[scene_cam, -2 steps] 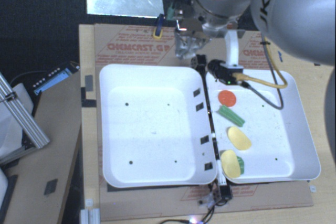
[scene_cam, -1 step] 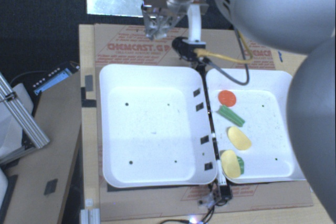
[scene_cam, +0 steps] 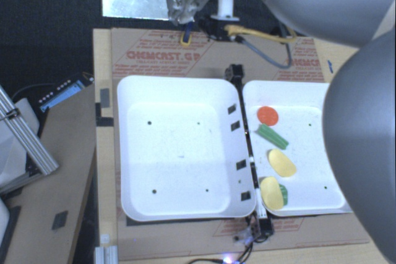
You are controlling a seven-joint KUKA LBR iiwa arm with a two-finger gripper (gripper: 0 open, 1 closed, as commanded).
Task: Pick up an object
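In the right bin (scene_cam: 309,151), near its left wall, several small objects lie in a line. A red round piece (scene_cam: 267,115) is farthest back, then a green stick (scene_cam: 272,136) and a yellow oval (scene_cam: 281,162). At the front, another yellow piece (scene_cam: 270,191) touches a small green one (scene_cam: 284,195). My gripper (scene_cam: 184,17) hangs high over the back of the bench, beyond the left bin (scene_cam: 179,151) and far from the objects. Its fingers meet at the tips, shut, with nothing visible between them.
A black divider with clips (scene_cam: 242,139) runs between the two bins. Yellow and grey cables (scene_cam: 260,37) trail behind the bins. A small yellow piece (scene_cam: 185,39) sits on the cardboard under the gripper. My arm's large grey body (scene_cam: 362,151) covers the right bin's right side.
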